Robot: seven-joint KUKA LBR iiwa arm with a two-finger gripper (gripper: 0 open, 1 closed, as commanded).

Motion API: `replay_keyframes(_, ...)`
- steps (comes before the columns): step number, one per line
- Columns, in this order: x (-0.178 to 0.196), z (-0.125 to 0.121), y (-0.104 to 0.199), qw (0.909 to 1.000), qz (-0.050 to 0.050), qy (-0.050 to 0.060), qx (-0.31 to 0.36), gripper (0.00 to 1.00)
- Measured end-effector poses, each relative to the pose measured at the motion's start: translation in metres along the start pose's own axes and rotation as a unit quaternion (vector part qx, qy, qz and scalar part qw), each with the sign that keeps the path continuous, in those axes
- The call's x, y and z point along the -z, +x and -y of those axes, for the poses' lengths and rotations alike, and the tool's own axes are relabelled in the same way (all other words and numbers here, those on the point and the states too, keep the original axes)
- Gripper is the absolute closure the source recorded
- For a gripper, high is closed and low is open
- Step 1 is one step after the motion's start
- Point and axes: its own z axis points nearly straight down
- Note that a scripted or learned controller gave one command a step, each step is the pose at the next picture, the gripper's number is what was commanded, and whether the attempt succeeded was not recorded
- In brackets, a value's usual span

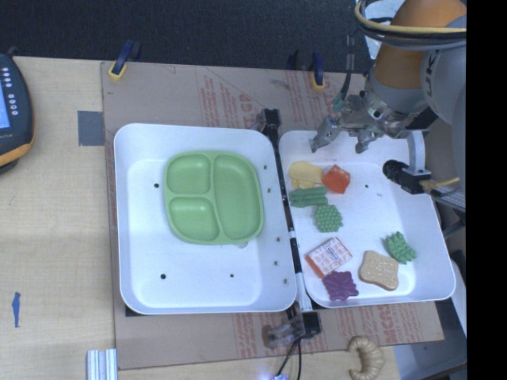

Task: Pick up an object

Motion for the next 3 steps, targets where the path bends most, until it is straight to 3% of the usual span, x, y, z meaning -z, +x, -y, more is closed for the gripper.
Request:
replay_keyframes(1, -0.089, 0.006, -0.015, 1.0, 0.0, 0.0, 0.0, 0.0)
replay_keyframes(2, 0.005, 0.101, -0.003, 1.0, 0.0, -0.002, -0.002, 0.0)
replay_keyframes(3, -0.106, 0.133, -0.051, 1.0, 0.0, 0.005, -0.003, 0.0)
